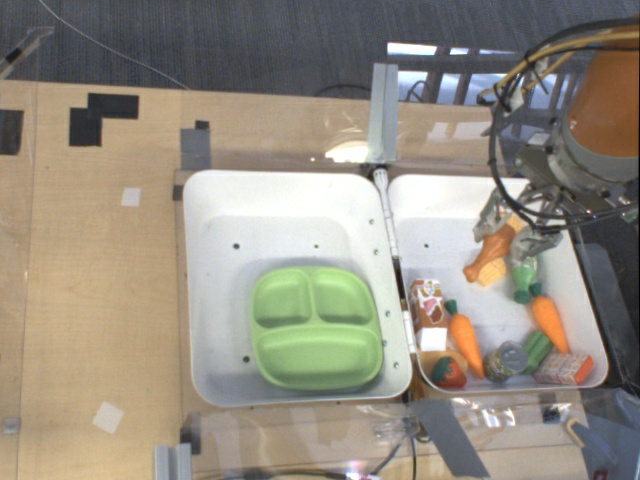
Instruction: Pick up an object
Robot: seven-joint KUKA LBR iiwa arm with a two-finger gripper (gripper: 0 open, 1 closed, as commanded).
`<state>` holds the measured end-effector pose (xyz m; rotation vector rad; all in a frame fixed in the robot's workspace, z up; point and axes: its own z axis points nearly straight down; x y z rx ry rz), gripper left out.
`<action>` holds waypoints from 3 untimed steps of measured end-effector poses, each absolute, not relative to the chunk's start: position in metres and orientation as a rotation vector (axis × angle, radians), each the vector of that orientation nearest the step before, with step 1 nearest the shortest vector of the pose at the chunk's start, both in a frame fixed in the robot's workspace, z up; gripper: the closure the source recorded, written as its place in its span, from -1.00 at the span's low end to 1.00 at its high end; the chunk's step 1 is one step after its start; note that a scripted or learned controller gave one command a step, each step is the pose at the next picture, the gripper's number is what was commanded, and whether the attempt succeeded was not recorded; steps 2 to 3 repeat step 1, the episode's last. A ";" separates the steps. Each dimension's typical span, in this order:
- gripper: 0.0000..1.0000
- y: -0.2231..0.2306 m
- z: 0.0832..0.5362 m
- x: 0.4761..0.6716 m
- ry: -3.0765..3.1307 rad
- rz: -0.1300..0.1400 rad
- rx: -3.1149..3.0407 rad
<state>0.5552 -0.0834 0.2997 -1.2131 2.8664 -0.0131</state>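
Note:
My gripper [514, 230] hangs over the back of the right bin [440, 203], under the grey wrist with its orange band. Its fingers [489, 216] close around the upper end of an orange and tan toy food piece [489, 259], which hangs tilted down to the left. Just right of it lies a small green toy [523, 279]. Further forward are two carrots [465, 340] [548, 323], a small printed carton [427, 302], a red toy fruit [450, 371], a grey can [505, 360], a green vegetable [537, 347] and a pink box [562, 368].
The left bin [225, 218] holds a green divided plate [315, 328] toward its front. A ridge [390, 258] separates the two bins. Cables loop above the wrist at the upper right. The back left floor of the right bin is bare.

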 end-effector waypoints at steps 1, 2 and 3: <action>1.00 -0.056 0.285 0.610 2.888 0.000 -1.213; 1.00 -0.056 0.285 0.610 2.888 0.000 -1.213; 1.00 -0.056 0.285 0.610 2.888 0.000 -1.213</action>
